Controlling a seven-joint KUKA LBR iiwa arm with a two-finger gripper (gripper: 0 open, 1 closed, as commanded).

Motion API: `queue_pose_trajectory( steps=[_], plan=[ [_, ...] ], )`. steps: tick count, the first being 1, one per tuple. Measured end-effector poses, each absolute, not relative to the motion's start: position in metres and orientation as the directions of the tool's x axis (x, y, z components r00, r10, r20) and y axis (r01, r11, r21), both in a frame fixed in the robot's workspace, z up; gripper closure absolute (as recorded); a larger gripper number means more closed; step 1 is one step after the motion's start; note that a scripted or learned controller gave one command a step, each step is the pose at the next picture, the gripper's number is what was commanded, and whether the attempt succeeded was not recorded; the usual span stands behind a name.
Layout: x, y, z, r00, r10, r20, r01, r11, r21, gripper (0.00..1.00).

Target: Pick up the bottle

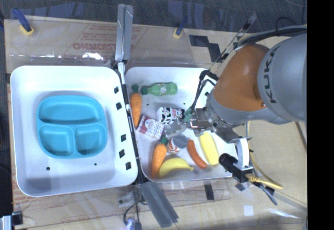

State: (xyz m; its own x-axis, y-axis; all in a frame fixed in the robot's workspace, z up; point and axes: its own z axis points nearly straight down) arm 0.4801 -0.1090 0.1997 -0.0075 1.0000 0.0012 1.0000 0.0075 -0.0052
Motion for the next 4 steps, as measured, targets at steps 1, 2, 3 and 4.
queue_pose_trajectory(
  steps=[1, 2, 3, 4],
  plan=[
    [0.512, -0.156, 0.097, -0.016, 1.0, -0.001, 1.0, 0.016, 0.001, 0.0],
    [0.57, -0.173, 0.123, -0.173, 0.985, 0.001, 0.985, 0.173, 0.0, 0.0],
    [0.657, -0.165, 0.138, -0.019, 1.0, -0.001, 1.0, 0.019, 0.0, 0.0],
    [0.657, -0.126, 0.19, -0.233, 0.972, -0.001, 0.972, 0.233, 0.002, 0.0]
  ],
)
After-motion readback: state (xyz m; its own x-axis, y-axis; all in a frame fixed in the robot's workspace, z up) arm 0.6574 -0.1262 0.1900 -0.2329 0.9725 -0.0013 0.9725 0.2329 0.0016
